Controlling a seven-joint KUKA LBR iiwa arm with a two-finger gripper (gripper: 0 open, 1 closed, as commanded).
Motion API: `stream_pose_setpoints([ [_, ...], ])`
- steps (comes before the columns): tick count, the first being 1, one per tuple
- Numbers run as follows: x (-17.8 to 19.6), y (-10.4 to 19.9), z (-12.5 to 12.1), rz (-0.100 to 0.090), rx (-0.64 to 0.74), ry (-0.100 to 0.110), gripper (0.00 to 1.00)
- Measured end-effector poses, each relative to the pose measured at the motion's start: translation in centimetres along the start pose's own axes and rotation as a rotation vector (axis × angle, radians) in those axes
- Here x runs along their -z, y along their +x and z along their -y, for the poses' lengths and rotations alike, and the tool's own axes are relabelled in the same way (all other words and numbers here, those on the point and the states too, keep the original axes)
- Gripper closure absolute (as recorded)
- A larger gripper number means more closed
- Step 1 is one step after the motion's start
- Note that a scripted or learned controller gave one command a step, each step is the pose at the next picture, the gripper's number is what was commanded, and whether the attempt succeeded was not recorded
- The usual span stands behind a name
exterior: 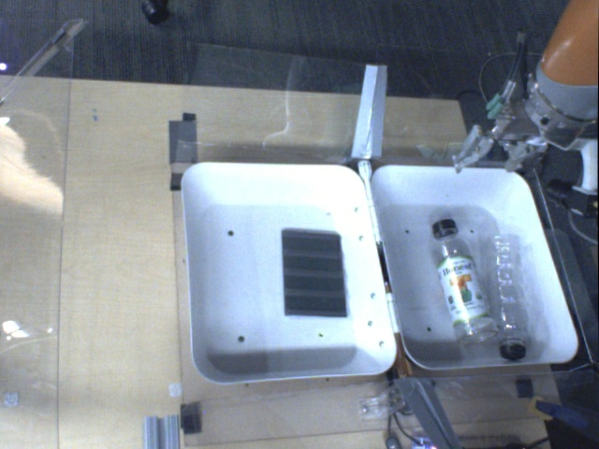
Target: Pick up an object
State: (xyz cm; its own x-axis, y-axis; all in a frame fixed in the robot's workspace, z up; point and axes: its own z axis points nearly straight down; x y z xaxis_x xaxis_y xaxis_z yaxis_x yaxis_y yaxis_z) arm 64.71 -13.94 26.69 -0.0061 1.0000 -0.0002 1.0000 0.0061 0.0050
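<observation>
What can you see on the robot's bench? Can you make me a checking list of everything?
Surface: wooden bench bearing two white bins side by side.
Job's things: right bin holds a labelled bottle with a dark cap and a clear bottle beside it, both lying down.
Clutter: dark ribbed block lying flat in the left bin.
Grippers: gripper above the right bin's far edge, holding nothing.
Cables: wires by the wrist.
Surroundings: clear panel at left; dark floor beyond.
</observation>
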Motion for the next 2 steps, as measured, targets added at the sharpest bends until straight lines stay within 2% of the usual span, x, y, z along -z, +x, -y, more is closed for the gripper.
stream_pose_setpoints([
  [1,1.2,1.0,-2.3,0.001,-0.099,-0.002,0.0],
  [2,-17.4,0.6,1.3,0.0,0.09,-0.001,0.0],
])
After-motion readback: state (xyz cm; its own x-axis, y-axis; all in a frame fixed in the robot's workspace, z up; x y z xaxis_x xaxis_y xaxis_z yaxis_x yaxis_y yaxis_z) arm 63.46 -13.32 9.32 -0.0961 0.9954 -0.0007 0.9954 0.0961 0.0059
